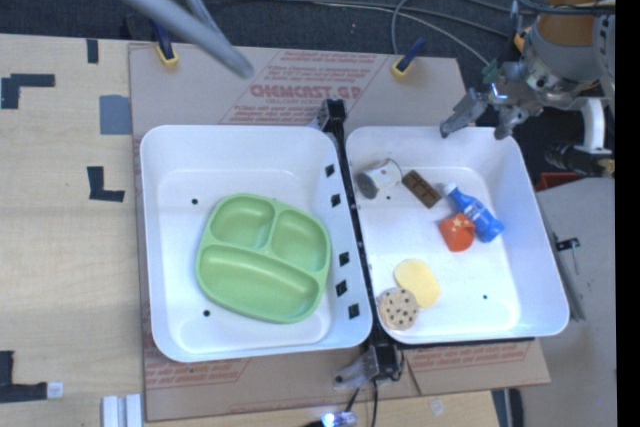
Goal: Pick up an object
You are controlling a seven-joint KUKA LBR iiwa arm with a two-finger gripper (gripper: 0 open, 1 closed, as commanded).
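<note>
We see the gripper (478, 118) hanging over the far rim of the right bin (535, 215), near that bin's far right corner. Its two fingers stand spread apart with open air between them, one pointing toward the left bin's side and one nearer the right; nothing sits between them and they touch nothing we can make out.

Inside the right bin, the objects lie in two loose groups. Toward the far left corner, close to the divider between the bins, a small grey and white piece (377, 179) rests just beside a brown chocolate-like bar (421, 188). Nearer the middle, a blue bottle-shaped toy (474, 213) lies tilted, touching an orange-red piece (457, 233). Toward the near left corner, a pale yellow oval (417, 281) overlaps a chocolate-chip cookie (399, 309).

The right side of this bin's floor, along its right wall and into the near right corner, is bare white, and so is a strip along the far wall below the gripper.

The left bin (160, 215) carries a green divided plate (265, 257), sitting roughly central and slightly turned, with bare floor around it on all sides.
</note>
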